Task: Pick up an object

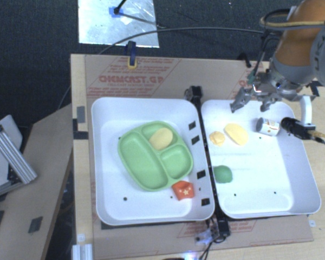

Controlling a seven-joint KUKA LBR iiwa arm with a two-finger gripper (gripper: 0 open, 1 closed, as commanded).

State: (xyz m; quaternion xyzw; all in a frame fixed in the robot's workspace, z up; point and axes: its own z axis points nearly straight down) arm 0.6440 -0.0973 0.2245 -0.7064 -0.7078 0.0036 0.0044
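A dark carpeted floor surrounds the pale wooden surface (pixel 151 72), which carries two shallow white plastic bins side by side. The left bin (pixel 105 145) holds a light green divided plastic tray (pixel 146 167) with three compartments, set at a slant. One pale yellow rounded piece (pixel 162 138) rests in the tray's upper compartment, and one small orange-red block (pixel 183 190) lies on the bin floor just beside the tray's lower edge.

The right bin (pixel 281 194) holds four loose things, spread apart, probably so each can be reached alone: one yellow oval piece (pixel 237 134), one smaller yellow lump (pixel 217 138) just beside it, one green rounded piece (pixel 222 174) lower down near the divider, and one small white cylinder with a red mark (pixel 268 127) toward the right.

The grey arm with its orange band (pixel 303 20) reaches in from the upper right of the frame. Its tool (pixel 253 103) hangs over the upper edge of the right bin with its two dark fingers spread and nothing between them. The nearest candidates for picking are the yellow oval piece below the tool and the white cylinder to its lower right; neither is touched yet, so the grasp seems not yet begun.
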